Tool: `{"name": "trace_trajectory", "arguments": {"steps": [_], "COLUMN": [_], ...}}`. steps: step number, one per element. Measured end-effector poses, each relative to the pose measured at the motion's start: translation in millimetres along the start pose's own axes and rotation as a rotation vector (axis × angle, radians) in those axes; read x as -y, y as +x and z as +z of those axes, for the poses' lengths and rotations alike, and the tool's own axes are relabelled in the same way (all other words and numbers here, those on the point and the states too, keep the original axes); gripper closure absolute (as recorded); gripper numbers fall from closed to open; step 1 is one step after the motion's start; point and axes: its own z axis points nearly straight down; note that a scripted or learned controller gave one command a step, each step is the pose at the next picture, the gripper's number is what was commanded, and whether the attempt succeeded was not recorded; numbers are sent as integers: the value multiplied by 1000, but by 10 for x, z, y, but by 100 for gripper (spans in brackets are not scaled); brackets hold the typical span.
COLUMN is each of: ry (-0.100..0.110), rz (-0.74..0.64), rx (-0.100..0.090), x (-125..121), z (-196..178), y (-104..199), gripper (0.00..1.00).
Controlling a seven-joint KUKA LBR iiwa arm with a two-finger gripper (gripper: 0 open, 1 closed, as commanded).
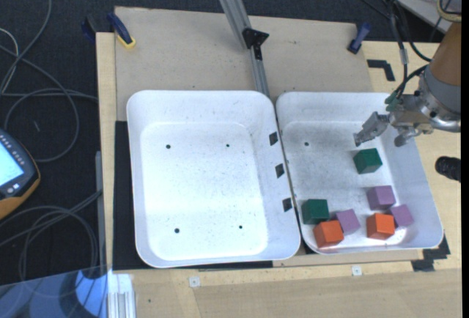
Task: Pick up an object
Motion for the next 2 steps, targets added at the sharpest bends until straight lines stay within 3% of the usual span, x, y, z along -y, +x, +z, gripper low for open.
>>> {"name": "trace_trajectory", "arguments": {"steps": [1, 2], "ry": [-12, -11], "rz": [-1, -4], "rx": [5, 4], "x": [145, -175], "z": [-2017, -2609], "y": [-247, 16], "gripper": [0, 0]}}
